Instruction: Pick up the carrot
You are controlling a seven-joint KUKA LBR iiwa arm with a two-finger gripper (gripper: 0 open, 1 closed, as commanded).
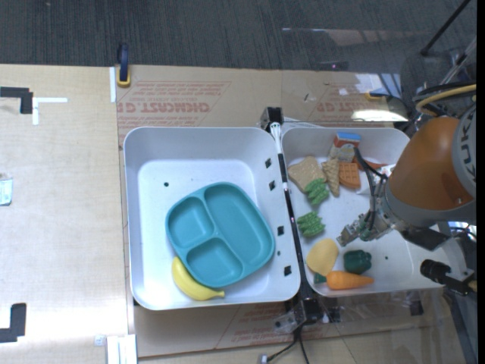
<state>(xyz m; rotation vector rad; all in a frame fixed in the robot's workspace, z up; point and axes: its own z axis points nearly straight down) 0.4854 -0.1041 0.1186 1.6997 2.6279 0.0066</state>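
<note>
At the far left, the bench (pixel 61 226) is seen as a pale wooden surface. Next comes the left bin (pixel 151 146), a shallow white one. In it a blue plate (pixel 220 233) with three compartments is placed, and a yellow banana (pixel 193 283) is laid at the plate's lower left edge, touching it.

The right bin (pixel 394 275) is set just beside the left one. Near its left wall two green vegetables are found: one (pixel 317 193) higher up, another (pixel 310 224) below it. Above them a slice of bread (pixel 305 172) and some orange and tan food pieces (pixel 342 174) are gathered together. Lower down, a yellow fruit (pixel 323 256) is seen, with a dark green vegetable (pixel 357 261) to its right.

The carrot (pixel 348 280) is laid flat near the bottom edge of the right bin, under these two and touching or almost touching them.

The gripper (pixel 355 232) is held above the dark green vegetable, apart from the carrot. Whether its jaws are open or closed cannot be told. Nothing is seen held by it. The orange band (pixel 428 165) of the arm is seen at the right.
</note>
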